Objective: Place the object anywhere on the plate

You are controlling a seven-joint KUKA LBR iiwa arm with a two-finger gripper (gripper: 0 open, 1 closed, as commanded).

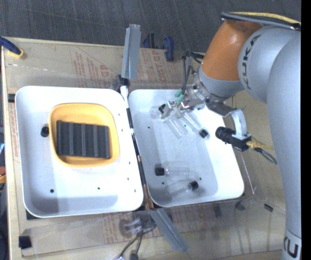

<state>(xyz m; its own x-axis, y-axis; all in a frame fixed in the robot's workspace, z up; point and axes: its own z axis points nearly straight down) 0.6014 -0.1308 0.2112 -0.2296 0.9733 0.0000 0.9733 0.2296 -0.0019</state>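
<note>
The gripper [178, 117] hangs over the right bin [226, 172], jaws apart, gripping nothing; 2 clear vials [177, 177] lie below; the yellow plate [83, 131] sits in the left bin [31, 188].

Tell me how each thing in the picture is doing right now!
Plate: yellow, lying flat in the left bin, a dark ridged block on it.
Clear tubes: lying on their sides in the right bin, not on the plate yet.
Gripper: low over the far end of the right bin; too blurry to tell if it holds anything.
Arm: reaching in from the right.
</note>
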